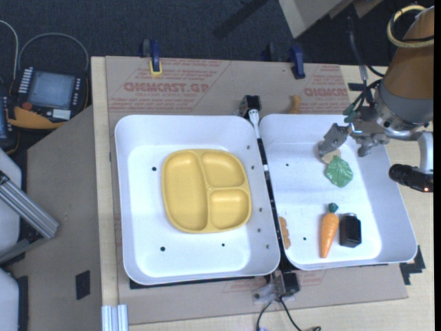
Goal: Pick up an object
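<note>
In the camera view, the right bin (386,185) is seen to hold three small things: a green leafy toy (339,172), a toy carrot (328,234) and a small black block (350,230). The pincer (350,141) is placed just above the green leafy toy, near the bin's far side, and its fingers are spread with nothing caught between them.

The leafy toy is judged light and probably soft or crinkled, so it may give under pressure; it would best be taken across its narrow middle. The carrot is judged light, smooth and stiff, apt to roll, and best gripped across its thick orange body. The block lies touching or just beside the carrot, which could crowd a finger.

The left bin (138,150) carries a yellow divided plate (205,189).
</note>
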`<state>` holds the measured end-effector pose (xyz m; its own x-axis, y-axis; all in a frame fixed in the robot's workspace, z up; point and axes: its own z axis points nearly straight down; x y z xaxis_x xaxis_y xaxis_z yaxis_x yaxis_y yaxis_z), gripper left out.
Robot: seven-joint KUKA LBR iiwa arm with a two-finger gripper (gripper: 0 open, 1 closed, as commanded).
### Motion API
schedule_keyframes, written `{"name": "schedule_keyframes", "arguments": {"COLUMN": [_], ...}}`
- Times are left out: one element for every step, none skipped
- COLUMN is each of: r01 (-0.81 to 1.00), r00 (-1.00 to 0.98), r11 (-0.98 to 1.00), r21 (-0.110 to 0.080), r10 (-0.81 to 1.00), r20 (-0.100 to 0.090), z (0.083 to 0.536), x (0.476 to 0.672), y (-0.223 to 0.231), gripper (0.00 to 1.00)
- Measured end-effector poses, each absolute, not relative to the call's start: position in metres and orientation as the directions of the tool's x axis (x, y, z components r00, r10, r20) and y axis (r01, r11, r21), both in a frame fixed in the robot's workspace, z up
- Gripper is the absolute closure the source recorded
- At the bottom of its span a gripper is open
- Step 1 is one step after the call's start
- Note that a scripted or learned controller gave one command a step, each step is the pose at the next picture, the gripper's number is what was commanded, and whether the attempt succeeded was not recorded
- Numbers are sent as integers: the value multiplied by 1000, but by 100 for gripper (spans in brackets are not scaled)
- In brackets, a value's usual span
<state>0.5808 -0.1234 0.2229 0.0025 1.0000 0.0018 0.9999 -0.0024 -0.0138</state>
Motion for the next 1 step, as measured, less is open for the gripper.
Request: {"name": "schedule_keyframes", "arguments": {"r01": [1000], "r00": [0], "r11": [0], "r21": [1], "r10": [1000], "r20": [0], "z": [231], "x": [584], "y": [-123], "gripper": [0]}}
